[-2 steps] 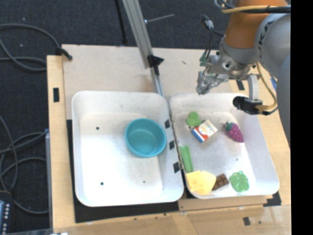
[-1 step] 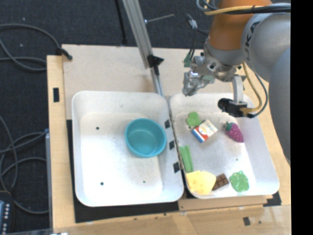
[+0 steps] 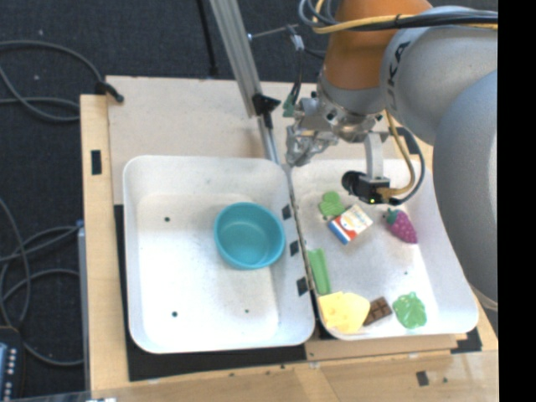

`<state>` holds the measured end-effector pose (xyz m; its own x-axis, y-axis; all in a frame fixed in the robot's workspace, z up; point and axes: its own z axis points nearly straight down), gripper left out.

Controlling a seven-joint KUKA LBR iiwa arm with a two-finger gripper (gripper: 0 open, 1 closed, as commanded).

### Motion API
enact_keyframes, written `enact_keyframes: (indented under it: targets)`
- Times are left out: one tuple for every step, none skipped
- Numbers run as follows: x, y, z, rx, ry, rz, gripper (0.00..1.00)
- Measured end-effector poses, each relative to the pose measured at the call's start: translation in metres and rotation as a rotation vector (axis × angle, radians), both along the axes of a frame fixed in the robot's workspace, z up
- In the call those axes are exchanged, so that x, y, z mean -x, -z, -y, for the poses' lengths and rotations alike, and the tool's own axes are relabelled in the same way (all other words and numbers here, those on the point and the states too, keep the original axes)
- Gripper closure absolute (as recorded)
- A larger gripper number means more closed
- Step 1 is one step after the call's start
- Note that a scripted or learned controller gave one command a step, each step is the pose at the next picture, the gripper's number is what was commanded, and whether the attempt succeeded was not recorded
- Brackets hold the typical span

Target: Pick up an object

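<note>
- The gripper point(image 3: 299, 153) is being held high over the bins' dividing edge, apparently before any grasp.
- Objects are lying in the right bin point(image 3: 435, 249): small carton point(image 3: 350, 224), grape cluster point(image 3: 402, 225).
- A descent onto one is being called for.

The bench point(image 3: 167, 115) is lying beneath the gripper point(image 3: 301, 153), spreading out to its left. The left bin point(image 3: 134, 224) is sitting below and left of it, the right bin point(image 3: 377, 266) below and right, their rims touching just under it. An aluminium rail point(image 3: 234, 40) is slanting up beside it. A black cable point(image 3: 111, 93) is reaching the bench corner far to its left.
</note>
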<state>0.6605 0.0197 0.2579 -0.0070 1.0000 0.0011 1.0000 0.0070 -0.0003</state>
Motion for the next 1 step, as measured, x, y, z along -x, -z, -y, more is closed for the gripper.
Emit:
enact_keyframes:
  targets:
    - [0.0167, 0.0145, -0.0502, 0.001, 0.001, -0.001, 1.0]
